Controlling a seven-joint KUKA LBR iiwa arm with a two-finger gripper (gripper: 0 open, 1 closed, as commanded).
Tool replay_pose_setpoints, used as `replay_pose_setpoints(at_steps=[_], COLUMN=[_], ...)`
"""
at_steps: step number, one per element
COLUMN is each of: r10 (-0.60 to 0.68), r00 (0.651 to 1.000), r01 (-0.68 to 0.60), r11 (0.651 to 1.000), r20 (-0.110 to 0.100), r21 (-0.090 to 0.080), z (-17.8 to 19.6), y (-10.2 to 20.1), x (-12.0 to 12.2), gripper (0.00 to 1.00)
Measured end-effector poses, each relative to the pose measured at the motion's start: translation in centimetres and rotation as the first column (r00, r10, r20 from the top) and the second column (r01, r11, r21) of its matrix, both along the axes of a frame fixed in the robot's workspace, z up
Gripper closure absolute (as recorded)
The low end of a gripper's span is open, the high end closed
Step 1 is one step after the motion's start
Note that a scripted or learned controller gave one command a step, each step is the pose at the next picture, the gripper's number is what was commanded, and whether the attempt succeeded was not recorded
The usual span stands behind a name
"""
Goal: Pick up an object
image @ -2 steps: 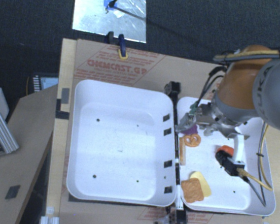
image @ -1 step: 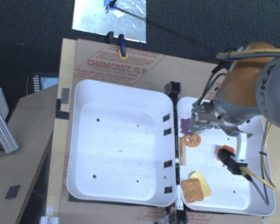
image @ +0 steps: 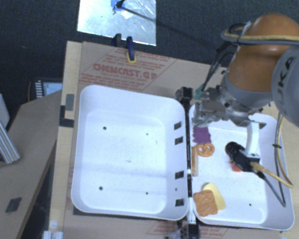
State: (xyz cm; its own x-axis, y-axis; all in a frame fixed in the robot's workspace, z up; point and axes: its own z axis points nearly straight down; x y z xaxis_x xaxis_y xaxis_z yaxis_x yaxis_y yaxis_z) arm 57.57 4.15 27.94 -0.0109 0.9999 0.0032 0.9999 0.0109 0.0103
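Over right bin (image: 268, 214), pincer (image: 202, 119) tips blurred — purple object (image: 202, 134) partly hidden

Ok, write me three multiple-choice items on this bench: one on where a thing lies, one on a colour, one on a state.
1. Where does the pretzel lie?
A. In the right bin, near the divider
B. In the left bin
C. On the cardboard outside the bins

2. What colour is the small flat piece just above the pretzel?
A. Green
B. Purple
C. White

3. How does the toast-like piece sit against the yellow piece?
A. Far apart
B. In another bin
C. Overlapping it at the right bin's front

Key: 1 A, it lies just right of the divider. 2 B, it reads plainly purple. 3 C, the two lie stacked together.
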Motion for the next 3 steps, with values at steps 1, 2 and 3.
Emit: replay_pose_setpoints(at_steps=[1, 2, 3], r10=[-0.004, -0.003, -0.002], r00=[1.0, 1.0, 1.0], r01=[0.004, 0.003, 0.002], r11=[1.0, 1.0, 1.0], r20=[0.002, -0.006, -0.007], r21=[0.0, -0.001, 0.0], z=[9.8, 11.6, 13.7], y=[1.1, 5.6, 10.8], x=[-4.6, -4.6, -5.2], gripper=[1.0, 1.0, 1.0])
